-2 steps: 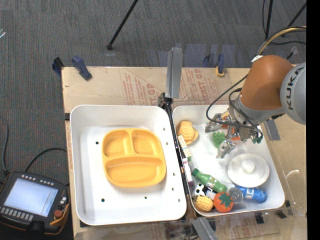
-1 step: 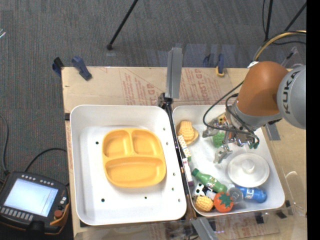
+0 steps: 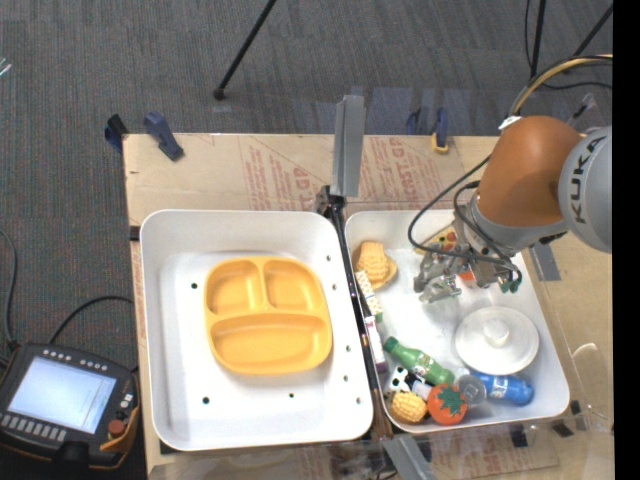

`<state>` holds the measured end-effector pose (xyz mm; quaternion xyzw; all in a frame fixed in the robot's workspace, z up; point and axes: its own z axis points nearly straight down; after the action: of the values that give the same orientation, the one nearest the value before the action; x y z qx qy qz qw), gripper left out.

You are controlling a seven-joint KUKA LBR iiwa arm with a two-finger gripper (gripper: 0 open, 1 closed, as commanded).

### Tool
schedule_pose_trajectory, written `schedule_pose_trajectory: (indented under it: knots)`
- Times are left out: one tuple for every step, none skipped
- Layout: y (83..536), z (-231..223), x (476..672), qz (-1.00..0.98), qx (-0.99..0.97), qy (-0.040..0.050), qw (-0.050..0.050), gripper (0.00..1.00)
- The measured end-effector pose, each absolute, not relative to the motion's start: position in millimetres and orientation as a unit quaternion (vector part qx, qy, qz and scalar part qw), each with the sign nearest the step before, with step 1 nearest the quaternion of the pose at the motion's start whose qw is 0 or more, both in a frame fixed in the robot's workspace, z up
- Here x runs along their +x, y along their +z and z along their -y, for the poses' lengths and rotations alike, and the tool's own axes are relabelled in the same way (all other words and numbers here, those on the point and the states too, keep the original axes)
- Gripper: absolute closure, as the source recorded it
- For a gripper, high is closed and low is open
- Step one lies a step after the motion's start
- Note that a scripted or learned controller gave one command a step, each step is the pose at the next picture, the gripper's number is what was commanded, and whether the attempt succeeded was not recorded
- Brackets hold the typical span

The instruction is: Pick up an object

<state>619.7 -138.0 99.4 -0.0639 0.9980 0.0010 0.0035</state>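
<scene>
My gripper [image 3: 440,284] hangs low over the upper middle of the right bin [image 3: 555,353], under the orange wrist band. Nothing shows between its fingers. Just to its left lies a yellow waffle-like toy [image 3: 374,262]. Below the gripper sits a white round lidded bowl [image 3: 496,339]. Along the bin's front lie a green bottle [image 3: 419,361], a small black-and-white cow figure [image 3: 403,379], a corn cob [image 3: 409,405], a red tomato [image 3: 449,404] and a blue bottle [image 3: 503,388].
The left bin [image 3: 170,268] holds a yellow divided plate [image 3: 268,314]. A thin striped bar [image 3: 367,303] lies along the right bin's left wall. A grey divider post [image 3: 349,153] stands between the bins at the back. A teach pendant [image 3: 62,403] sits lower left.
</scene>
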Motion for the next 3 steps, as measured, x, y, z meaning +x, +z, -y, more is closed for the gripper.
schedule_pose_trajectory:
  knots:
    - [88.6, 174.7, 645.3, -0.991, 0.130, 0.0005, 0.001, 1.00]
    - [87.8, 151.7, 635.4, -0.972, 0.233, 0.0008, 0.000, 1.00]
    - [88.2, 167.6, 632.5, -0.936, 0.352, 0.0002, 0.001, 1.00]
